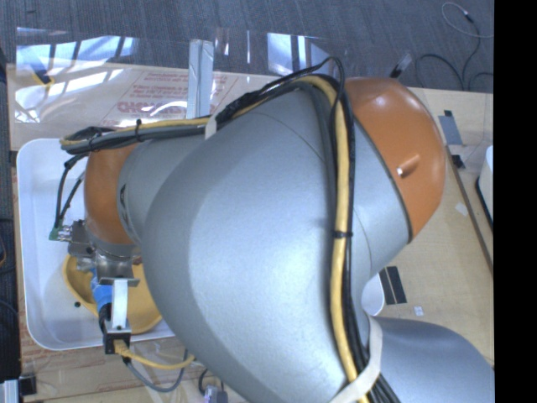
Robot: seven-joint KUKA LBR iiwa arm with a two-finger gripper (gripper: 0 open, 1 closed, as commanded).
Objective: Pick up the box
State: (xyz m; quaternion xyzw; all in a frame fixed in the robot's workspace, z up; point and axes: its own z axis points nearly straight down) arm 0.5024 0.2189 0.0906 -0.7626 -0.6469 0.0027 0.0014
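Gripper (99,267) sits low in the view's left bin (32,225), toward the bin's near end. Open or closed: can't tell, the arm (277,242) covers most of the bench. A mustard-yellow object (79,284) lies on the bin floor directly under the gripper. Can't tell whether that is the box; its shape is mostly hidden.

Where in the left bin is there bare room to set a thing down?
Bare white floor runs along the left bin's left wall, from its far corner down to its near corner. It is crowded beside that strip, where a yellow thing lies under the arm. The arm hides the rest.
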